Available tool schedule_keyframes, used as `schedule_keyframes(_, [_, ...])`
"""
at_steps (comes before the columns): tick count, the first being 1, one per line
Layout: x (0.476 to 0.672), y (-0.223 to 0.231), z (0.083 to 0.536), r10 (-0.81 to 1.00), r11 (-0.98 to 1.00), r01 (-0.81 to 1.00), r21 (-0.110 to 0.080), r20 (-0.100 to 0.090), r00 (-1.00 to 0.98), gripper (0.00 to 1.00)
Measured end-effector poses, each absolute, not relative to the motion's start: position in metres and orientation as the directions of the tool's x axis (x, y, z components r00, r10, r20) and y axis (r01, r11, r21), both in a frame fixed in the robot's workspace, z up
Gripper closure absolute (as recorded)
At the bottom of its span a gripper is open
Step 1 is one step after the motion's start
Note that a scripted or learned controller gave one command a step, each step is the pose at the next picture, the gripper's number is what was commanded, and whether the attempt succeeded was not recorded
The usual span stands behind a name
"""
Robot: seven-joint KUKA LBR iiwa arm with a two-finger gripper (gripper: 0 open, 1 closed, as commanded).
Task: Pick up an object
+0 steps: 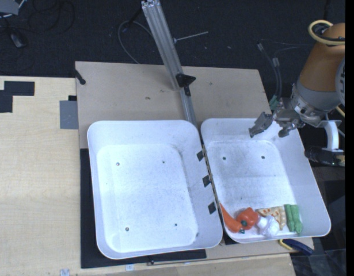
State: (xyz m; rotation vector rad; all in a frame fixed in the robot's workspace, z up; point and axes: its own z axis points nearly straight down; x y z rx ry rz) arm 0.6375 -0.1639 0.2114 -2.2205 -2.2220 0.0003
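My gripper [274,126] hangs over the far rim of the right bin [251,171], its two dark fingers spread apart with nothing between them. Several small objects lie bunched along that bin's near edge: an orange-red piece [247,216], a thin orange strip [229,219], a white lump [269,227], a tan patterned piece [273,213] and a green block [293,218]. The gripper is far from them, at the opposite end of the bin.
The left bin [145,188] sits beside the right one, joined by black clips [205,180]. A slanted aluminium post [168,50] rises behind the bins. Cables lie on the dark surface at the back.
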Motion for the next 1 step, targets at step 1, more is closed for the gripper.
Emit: schedule_keyframes(1, [0.5938,-0.1417,0.3027,1.000,0.001,1.000,0.009,-0.001,-0.001,0.00])
